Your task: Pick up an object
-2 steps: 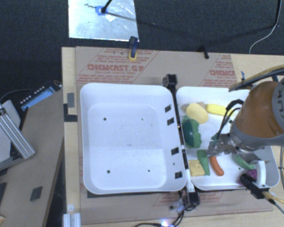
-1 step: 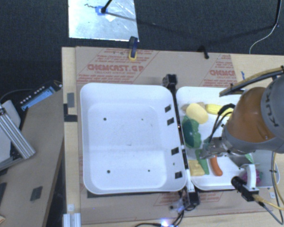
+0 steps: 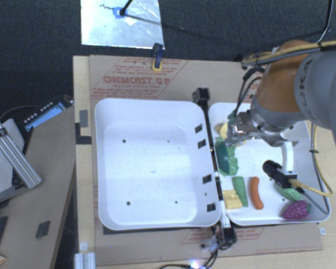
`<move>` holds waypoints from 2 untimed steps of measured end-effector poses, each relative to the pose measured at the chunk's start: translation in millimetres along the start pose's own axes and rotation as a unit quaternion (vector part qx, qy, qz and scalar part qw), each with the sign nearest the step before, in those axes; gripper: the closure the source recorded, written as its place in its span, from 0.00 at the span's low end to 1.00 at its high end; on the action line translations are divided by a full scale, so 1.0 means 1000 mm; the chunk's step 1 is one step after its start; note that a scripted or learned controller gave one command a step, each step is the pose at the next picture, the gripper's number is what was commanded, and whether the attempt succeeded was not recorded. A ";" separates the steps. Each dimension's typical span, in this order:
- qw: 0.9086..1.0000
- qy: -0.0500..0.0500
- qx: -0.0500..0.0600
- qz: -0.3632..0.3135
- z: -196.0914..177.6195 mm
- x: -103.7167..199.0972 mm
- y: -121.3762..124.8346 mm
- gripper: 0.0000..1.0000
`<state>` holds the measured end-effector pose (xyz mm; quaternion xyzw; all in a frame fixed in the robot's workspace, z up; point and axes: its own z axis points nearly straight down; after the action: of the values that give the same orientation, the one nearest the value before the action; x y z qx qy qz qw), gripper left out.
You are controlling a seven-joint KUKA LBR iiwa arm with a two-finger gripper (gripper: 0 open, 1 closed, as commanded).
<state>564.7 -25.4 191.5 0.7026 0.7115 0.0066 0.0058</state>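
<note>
Two shallow white bins sit side by side on a brown sheet (image 3: 173, 74). We see the left bin (image 3: 151, 167) as one broad stretch of bare white floor inside a rounded rim. A row of black clips (image 3: 206, 179) runs down the wall it shares with the right bin (image 3: 263, 217).

The right bin is the crowded one. The teal object (image 3: 228, 162) lies hard against its left wall, just beside the clips. The gripper (image 3: 231, 140) hangs over the teal object's far end, and we cannot tell whether it is open or closed, or whether it touches. A pale yellow piece (image 3: 223, 129) peeks out just beyond the gripper, by the same wall.

Nearer the front rim, a yellow block (image 3: 231, 199), a green stick (image 3: 240, 190) and an orange stick (image 3: 256, 193) lie close together, the two sticks roughly parallel. A purple grape bunch (image 3: 295, 209) sits in the near right corner with a green leafy piece (image 3: 293, 194) just behind it. A narrow strip of white floor stays open between the orange stick and the grapes. The arm (image 3: 319, 88) covers the bin's far right part.

On the brown sheet beyond the left bin we read "CHEMCAST GP" in red; the smaller red print around it is too small to read. A yellow-and-blue clamp (image 3: 157, 58) grips the sheet's far edge.
</note>
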 end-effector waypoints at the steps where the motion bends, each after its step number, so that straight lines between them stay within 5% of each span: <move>1: 1.000 0.001 0.009 0.001 0.007 0.074 -0.033 1.00; 2: 1.000 0.002 0.006 -0.002 -0.021 0.188 -0.019 1.00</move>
<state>542.6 162.4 212.2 0.7015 0.7127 0.0036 0.0000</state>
